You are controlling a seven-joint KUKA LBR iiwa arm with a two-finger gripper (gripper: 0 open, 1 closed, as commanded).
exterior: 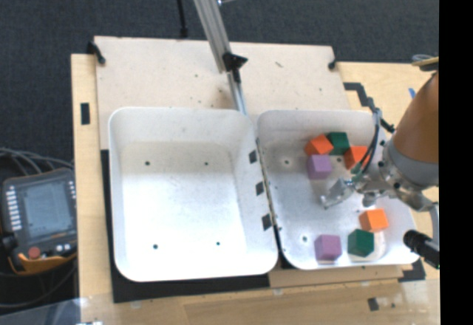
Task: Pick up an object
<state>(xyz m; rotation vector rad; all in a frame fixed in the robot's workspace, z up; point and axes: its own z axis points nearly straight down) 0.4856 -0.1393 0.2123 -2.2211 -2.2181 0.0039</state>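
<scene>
The gripper (336, 194) hangs low over the right bin (290, 161), roughly at that bin's centre, with the arm (417, 135) reaching in from three o'clock. Its metal tip points toward nine o'clock, and whether it is spread or closed cannot be told from this slanted view; no block can be seen caught in it.

Just beyond the tip, toward twelve o'clock, lies a purple block (320, 166). Touching that block on its twelve o'clock side is an orange block (320, 145), and a dark green block (338, 142) sits against the orange one at about two o'clock from the purple. Another orange block (355, 156) lies just to the three o'clock side of this cluster, partly hidden by the arm's cables.

Toward the bin's six o'clock edge there are three more pieces: a second purple block (327, 247) at about six o'clock from the gripper, a second green block (361, 243) just beside it on the three o'clock side, and an orange block (374, 220) near the green one, toward twelve o'clock from it.

The left bin (185, 190) lies side by side with the right bin, at nine o'clock from it. A teach pendant (41, 216) rests off the bench at far nine o'clock.
</scene>
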